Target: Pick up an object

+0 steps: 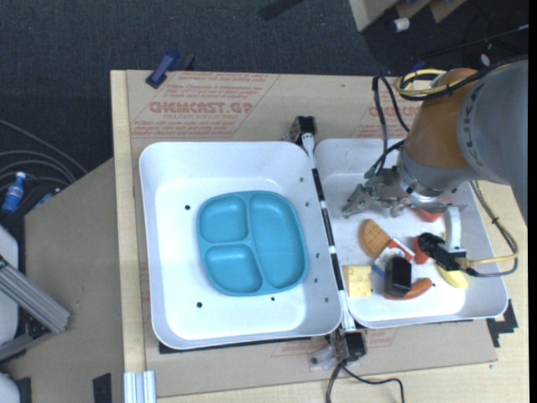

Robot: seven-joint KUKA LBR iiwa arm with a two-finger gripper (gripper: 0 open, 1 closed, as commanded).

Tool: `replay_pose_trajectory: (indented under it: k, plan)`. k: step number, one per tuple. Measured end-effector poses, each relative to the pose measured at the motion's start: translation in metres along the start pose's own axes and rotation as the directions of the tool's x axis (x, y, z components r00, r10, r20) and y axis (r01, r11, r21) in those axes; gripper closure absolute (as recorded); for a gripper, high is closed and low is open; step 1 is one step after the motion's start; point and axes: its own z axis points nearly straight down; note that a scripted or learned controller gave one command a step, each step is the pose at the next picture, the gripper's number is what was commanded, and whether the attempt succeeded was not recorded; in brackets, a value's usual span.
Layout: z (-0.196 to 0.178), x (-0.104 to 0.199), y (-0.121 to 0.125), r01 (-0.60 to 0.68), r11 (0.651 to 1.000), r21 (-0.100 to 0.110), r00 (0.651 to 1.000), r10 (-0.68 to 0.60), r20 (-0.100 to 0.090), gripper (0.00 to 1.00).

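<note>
Hovering low in the right bin [482, 305] with nothing visibly between its fingers, the end effector [362, 198], whose spread I cannot tell, leaves the pick undone, the orange bread-like piece [373, 237] lying just beside it.

left bin [168, 250]: wide open around the blue tray [250, 241]
right bin [352, 162]: crowded, arm [453, 133] overhead, clutter near front

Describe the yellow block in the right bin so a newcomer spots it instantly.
Find the right bin, then its near-left corner by the divider. The pale yellow block lies there, left of the black object; it's the only square, flat, yellow piece.
</note>
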Motion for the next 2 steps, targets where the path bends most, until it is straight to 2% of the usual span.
replay_pose_trajectory:
  k: [1, 2]
  plan:
    - [0.009, 0.004, 0.077, 0.002, 1.000, -0.002, 1.000, -0.002, 0.002, 0.00]
    - [0.010, 0.000, 0.023, 0.001, 1.000, 0.001, 1.000, -0.001, 0.001, 0.00]
